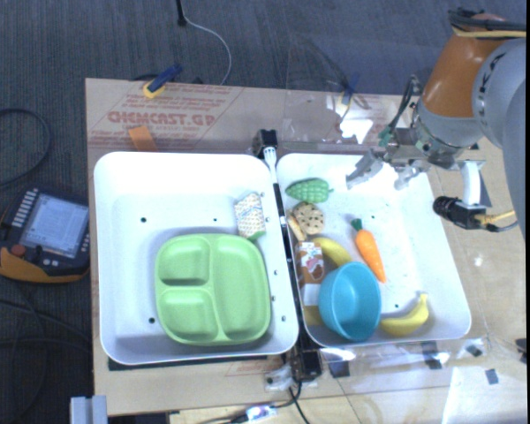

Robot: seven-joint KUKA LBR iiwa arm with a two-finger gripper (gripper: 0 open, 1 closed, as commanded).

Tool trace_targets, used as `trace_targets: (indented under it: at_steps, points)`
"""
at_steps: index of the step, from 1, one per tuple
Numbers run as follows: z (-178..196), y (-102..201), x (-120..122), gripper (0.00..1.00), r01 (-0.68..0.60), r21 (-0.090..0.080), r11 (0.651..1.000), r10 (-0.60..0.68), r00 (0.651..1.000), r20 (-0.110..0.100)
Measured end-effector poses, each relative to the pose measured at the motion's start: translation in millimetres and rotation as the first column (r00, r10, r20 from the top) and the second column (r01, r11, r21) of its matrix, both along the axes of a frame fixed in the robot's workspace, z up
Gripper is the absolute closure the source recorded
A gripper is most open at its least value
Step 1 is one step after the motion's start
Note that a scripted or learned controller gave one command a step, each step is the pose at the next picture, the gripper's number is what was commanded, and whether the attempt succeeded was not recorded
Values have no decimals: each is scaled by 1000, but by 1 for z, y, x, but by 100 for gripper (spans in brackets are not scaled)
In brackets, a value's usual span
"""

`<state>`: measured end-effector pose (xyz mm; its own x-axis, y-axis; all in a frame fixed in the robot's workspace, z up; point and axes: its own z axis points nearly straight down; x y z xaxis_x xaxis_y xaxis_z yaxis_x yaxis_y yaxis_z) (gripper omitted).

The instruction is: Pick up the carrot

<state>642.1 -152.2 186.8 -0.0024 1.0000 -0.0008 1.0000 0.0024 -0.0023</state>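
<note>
Desk (159,113): brown board top bearing 2 shallow white bins side by side.

Left bin (124,184): holds 1 green divided plate (214,290) with 3 compartments, lying in the near half; 1 small patterned packet (249,214) leans at the bin's right wall, just above the plate.

Right bin (442,272): holds the carrot (367,249), orange with a green top, lying near the bin's middle, leafy end toward the far side, tip toward the near side. It lies free, touched by nothing above. Just beside it on the left, 1 yellow banana (335,253); touching its near end, 1 blue bowl (349,300). A second banana (406,318) lies at the near right, against the bowl. Also: 1 green leaf-shaped item (309,188) at the far left, 1 cookie (307,218) below it, 1 small printed packet (309,261) at the left wall.

Claw (384,170): over the far part of the right bin, well apart from the carrot; its 2 fingers stand spread, with nothing between them.

Arm (459,78): grey with orange band, entering from the right.

Floor: 1 handheld pendant (42,235) left of the desk.
</note>
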Motion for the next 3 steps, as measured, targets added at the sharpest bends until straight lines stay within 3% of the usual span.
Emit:
trace_targets:
  at_steps: [1, 2, 3]
  points:
    - [-92, -17, -59, 0, -147, 0, 989, 147, 989, 2]
    - [-84, -17, -58, 100, -146, 0, 989, 146, 989, 2]
    - [19, 5, -61, 100, 52, -2, 999, -52, 999, 10]
